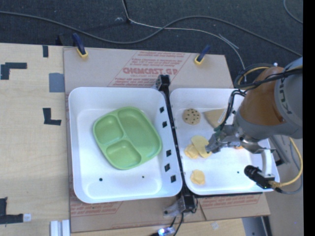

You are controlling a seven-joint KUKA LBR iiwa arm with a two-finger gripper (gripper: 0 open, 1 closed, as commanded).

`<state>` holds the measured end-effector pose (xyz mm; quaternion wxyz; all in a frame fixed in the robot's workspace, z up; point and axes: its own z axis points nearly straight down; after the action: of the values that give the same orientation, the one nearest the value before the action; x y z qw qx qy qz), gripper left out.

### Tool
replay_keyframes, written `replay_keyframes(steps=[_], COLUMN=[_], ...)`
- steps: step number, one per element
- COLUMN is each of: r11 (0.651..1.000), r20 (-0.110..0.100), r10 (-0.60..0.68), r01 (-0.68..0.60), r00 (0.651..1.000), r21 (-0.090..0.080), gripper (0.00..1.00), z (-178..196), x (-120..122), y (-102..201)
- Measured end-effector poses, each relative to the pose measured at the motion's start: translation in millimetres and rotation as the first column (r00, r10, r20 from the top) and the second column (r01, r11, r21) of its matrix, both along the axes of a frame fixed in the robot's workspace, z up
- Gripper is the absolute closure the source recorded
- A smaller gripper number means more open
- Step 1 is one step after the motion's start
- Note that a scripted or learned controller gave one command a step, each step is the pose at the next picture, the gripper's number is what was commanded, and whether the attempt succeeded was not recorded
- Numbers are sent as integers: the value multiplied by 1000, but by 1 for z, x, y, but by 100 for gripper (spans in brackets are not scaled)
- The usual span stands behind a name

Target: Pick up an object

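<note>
Yellow foam-looking pieces point(197, 147) sit mid-left in the right bin point(224, 183), and the tool point(214, 146) is right at their right edge, maybe touching. So the target lies just left of the tip. Can't tell if the tool is apart or closed from up here. Cookie point(191, 116) is behind, green tray point(127, 137) over in the left bin point(81, 146).

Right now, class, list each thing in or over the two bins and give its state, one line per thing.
green divided plate: lying flat in the left bin, right way up, compartments bare.
round cookie: flat in the right bin, apart from the rest.
yellow pieces: clustered, touching, at the gripper tip.
small yellow piece: lying alone, nearer the front wall.
tan wedge: flat, partly hidden by the arm.
gripper: low over the yellow pieces.
</note>
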<state>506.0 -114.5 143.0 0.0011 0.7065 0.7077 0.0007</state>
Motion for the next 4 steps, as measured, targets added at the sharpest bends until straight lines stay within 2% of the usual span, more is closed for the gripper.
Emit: replay_keyframes(steps=[1,2,4], r11=[1000,1000,1000], r20=[0,1,-4], r10=[0,-1,3], r01=[0,1,-3], r00=[1000,1000,1000], r21=[0,-1,1], gripper=[100,100,100], z=[44,106,109], x=[7,10,45], y=[1,-2,89])
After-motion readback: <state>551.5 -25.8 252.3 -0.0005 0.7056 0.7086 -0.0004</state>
